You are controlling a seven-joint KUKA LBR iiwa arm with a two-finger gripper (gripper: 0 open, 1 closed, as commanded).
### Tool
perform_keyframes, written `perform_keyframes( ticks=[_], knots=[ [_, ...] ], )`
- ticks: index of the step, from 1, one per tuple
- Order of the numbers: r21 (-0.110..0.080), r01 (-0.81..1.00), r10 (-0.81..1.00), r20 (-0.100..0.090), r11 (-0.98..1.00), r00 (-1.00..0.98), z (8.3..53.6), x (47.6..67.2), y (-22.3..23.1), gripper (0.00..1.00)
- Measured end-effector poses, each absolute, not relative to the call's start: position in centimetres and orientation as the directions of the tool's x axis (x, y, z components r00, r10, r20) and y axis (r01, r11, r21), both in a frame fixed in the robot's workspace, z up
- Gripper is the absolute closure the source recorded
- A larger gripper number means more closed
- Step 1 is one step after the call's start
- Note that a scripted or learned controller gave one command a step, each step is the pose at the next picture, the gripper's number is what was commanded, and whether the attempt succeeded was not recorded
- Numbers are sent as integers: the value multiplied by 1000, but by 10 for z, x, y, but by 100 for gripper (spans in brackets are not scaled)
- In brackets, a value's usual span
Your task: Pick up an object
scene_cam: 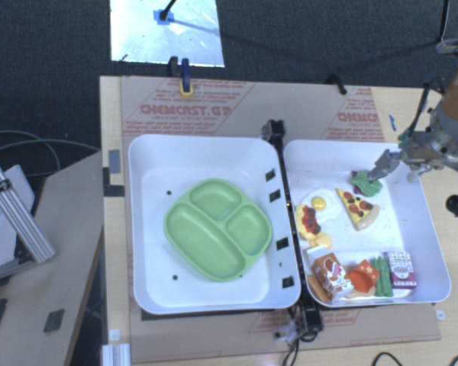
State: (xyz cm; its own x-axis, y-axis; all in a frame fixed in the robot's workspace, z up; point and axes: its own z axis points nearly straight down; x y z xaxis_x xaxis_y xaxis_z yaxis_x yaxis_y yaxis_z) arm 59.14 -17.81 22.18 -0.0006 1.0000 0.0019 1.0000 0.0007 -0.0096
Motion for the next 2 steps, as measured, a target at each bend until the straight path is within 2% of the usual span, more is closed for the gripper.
perform_keyframes(
  ticks=[1,2],
  knots=[
    [1,1000,1000,0,3,-3,228,594,-178,0],
    [0,1000,1000,0,2,-2,186,592,-172,0]
  ],
)
